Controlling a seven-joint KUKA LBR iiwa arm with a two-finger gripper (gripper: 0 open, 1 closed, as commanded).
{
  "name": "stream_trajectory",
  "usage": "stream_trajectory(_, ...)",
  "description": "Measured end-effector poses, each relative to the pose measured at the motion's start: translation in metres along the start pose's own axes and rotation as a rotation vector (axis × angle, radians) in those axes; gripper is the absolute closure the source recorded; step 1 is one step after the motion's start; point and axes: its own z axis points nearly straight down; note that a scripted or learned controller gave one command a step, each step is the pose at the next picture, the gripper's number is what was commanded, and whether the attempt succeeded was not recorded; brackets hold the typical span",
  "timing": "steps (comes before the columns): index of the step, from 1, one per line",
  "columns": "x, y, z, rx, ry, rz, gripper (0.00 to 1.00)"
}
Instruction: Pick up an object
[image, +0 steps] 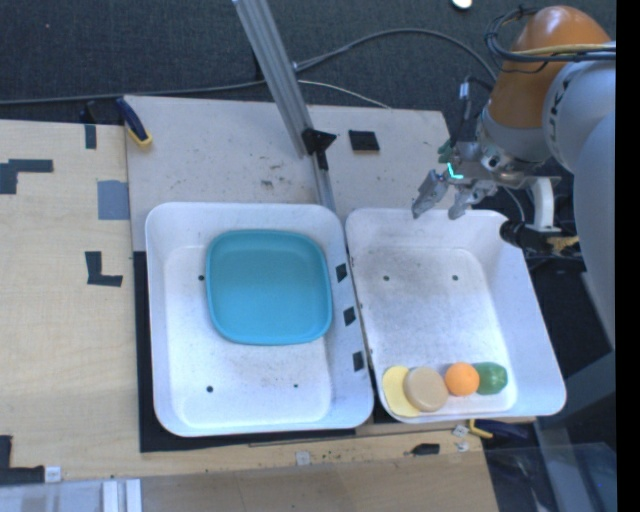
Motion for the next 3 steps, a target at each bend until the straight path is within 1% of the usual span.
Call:
stream_trajectory(1,0.0,0.0,0.0,0.0,0.0,0.0,0.0)
stream_trajectory(2,0.001,-0.004,0.043,0.004,0.0,0.0,0.0)
stream_trajectory(3,-0.003,0.001,0.09,0.004,0.0,0.0,0.0)
